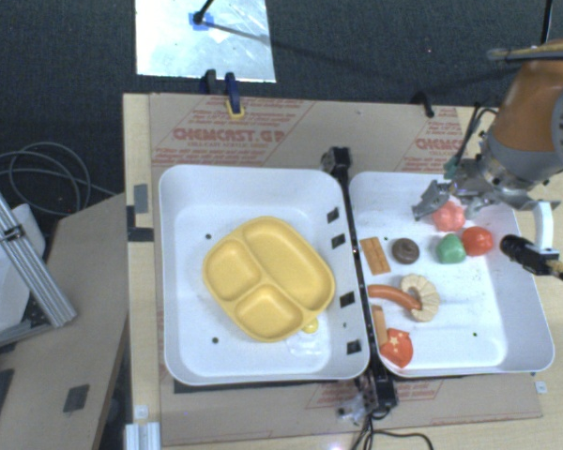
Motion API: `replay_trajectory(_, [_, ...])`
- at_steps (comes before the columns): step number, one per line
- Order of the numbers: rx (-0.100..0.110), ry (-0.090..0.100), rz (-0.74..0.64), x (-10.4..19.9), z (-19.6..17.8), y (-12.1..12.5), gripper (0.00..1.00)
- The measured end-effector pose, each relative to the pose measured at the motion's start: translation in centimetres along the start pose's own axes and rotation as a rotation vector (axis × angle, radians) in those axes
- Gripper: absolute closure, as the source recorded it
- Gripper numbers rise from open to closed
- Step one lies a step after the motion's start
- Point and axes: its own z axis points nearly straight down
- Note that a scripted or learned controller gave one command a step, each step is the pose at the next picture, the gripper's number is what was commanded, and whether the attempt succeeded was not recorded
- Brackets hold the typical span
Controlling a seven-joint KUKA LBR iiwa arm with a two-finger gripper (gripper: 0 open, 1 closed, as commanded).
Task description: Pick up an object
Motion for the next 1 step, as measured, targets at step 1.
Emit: replay_trajectory(1, [0.009, 0.003, 0.003, 0.86, 5.09, -6.83, 0.00])
